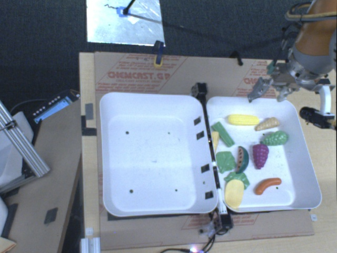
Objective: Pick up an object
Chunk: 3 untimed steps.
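- The arm (315, 33) enters at the upper right of the frame, its orange band above the wrist, and bends down toward the far edge of the right bin (304, 157).
- The gripper (269, 91) hangs over the bin's upper rim, near the top right of the bin; its two fingers are spread apart with nothing between them.
- The right bin holds all the toy food, nine pieces counted:
- one yellow corn cob (243, 120) lying across near the upper rim;
- one smaller pale corn piece (268, 123) just to its right;
- one green knobbly vegetable (275, 138) below that;
- one purple bunch of grapes (260, 155) in the middle;
- one watermelon slice (241, 159) touching the grapes' left side;
- one long green piece (222, 134) near the divider;
- one flat green leafy piece (225, 162) under it;
- one yellow fruit with a green top (235, 191) at the lower left of the bin;
- one orange sausage (268, 185) at the lower right, apart from the rest.
- The left bin (155, 152) sits beside it, the two touching along the middle.
- Both bins rest on a cardboard sheet (137, 70) with red print.
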Motion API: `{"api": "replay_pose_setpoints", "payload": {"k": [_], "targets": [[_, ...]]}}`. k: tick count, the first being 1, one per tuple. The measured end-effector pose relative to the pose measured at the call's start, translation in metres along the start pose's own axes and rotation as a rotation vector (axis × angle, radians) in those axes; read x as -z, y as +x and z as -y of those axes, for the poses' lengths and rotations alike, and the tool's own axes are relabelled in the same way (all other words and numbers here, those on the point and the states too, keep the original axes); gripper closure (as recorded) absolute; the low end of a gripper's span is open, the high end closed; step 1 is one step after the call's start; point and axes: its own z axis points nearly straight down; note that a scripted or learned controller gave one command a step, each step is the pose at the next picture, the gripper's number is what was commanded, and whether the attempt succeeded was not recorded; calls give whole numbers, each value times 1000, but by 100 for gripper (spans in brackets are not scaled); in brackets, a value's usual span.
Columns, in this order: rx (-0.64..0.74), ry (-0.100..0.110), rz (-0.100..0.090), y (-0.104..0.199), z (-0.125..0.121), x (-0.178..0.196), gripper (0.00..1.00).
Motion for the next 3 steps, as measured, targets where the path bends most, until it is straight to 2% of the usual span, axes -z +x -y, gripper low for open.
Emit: {"api": "replay_pose_setpoints", "payload": {"k": [1,2,3], "targets": [[-1,14,-3,13,40,-150,0],[-2,5,-3,41,87,-165,0],[-1,-3,-1,40,83,-152,100]]}}
